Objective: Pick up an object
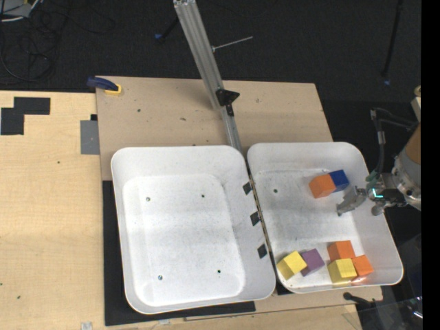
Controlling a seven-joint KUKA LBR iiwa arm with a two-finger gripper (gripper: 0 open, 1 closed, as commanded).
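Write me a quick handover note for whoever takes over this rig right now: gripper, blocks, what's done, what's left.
Gripper: over the right bin's right side, open, holding nothing.
Blocks, all in the right bin: orange block touching blue block near the top; yellow block and purple block at the bottom, orange-and-yellow cluster beside them.
Done: no pick yet.
Left: grasp and lift one block.

Right bin (302, 158), coloured blocks (328, 261), gripper (363, 203) above its right edge
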